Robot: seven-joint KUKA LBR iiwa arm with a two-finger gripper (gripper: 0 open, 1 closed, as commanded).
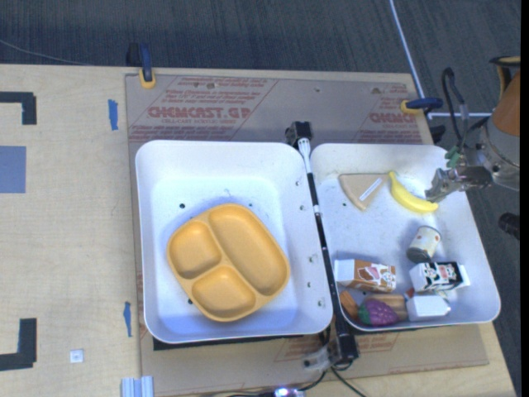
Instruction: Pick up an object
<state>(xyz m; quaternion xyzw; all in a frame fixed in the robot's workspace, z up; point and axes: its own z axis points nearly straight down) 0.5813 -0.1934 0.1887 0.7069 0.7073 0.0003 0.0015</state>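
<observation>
The metal two-finger gripper point(440, 185) hangs at the right bin's point(488, 300) far right edge — whether it is released or clenched I cannot tell. Near the front lie purple plastic grapes point(379, 311) and small cartons; farther back, a yellow plastic banana point(409, 195) just beside the gripper. The left bin point(157, 222) holds a yellow divided tray point(227, 260).

floor: dark grey carpet point(248, 15) across top & down the right | bench: light wood top point(62, 246) w/ black & blue tape marks | brown board point(248, 110), red print, clamped at back corners | light: even, soft shadows
</observation>
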